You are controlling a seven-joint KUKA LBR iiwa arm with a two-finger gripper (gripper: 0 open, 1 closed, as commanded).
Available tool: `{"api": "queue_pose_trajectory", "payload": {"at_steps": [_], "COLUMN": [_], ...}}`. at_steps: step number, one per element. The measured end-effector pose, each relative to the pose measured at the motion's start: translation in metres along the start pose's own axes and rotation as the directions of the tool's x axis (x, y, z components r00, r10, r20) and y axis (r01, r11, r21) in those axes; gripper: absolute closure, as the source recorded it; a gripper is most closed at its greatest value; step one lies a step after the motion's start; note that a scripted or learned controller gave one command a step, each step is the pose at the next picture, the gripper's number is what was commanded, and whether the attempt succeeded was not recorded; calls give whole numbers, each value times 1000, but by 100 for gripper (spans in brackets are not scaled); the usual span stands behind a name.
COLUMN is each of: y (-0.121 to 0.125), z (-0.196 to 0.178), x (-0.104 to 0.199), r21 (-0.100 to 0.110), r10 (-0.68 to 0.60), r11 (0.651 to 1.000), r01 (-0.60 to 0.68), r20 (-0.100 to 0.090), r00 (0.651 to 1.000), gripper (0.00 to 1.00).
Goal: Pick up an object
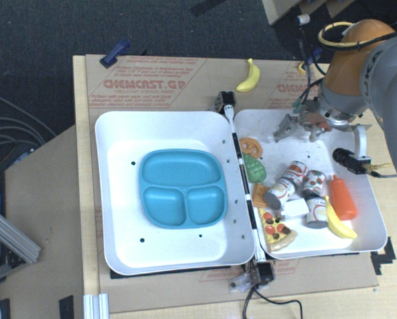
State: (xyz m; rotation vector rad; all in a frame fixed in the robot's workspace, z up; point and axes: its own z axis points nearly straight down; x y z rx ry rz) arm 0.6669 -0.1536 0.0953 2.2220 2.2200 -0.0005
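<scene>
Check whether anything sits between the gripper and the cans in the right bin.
Nothing visible does. The gripper hangs over the bare upper part of the right bin, and open white floor separates it from the cans below it.

Even, bright overhead light, soft shadows, mild glare on white bins [112, 178], slight blur.

From my console, the grey arm with the orange band [358, 52] runs off the right edge, so I can't see its base. The two-finger gripper [299, 129] is small and murky; I can't tell how its fingers stand. In the right white bin [378, 226], the small printed cans [296, 177] overlap, their labels too tiny to read. A dark object [272, 200] among them is partly covered; I can't identify it.
</scene>
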Motion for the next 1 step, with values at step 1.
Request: {"api": "queue_pose_trajectory", "payload": {"at_steps": [1], "y": [-1], "z": [11], "x": [9], "r21": [2], "r10": [-1], "r11": [1000], "r01": [1], "r20": [-1], "r00": [1000], "gripper": [0]}}
